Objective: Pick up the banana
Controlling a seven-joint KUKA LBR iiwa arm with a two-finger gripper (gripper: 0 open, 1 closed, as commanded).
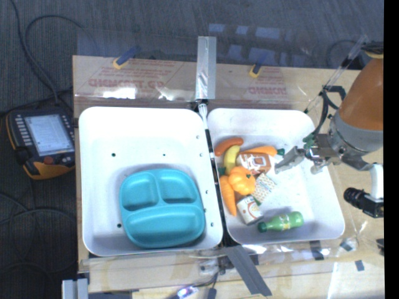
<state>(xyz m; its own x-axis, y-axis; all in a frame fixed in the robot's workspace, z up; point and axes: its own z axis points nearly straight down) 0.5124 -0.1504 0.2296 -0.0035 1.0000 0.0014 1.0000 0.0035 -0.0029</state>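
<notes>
Banana (230, 159) in right bin (324, 220) (among toys) | gripper (292, 158) state: cannot tell

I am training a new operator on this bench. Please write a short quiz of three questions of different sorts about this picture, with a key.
1. True or false: the banana lies in the bin on the right of the view.
2. What stands in the left bin? A) a teal tray B) a red bowl C) a green bottle
3. Fill in: the gripper hangs over the ____ bin.

Key: 1 true; 2 A; 3 right.
</notes>
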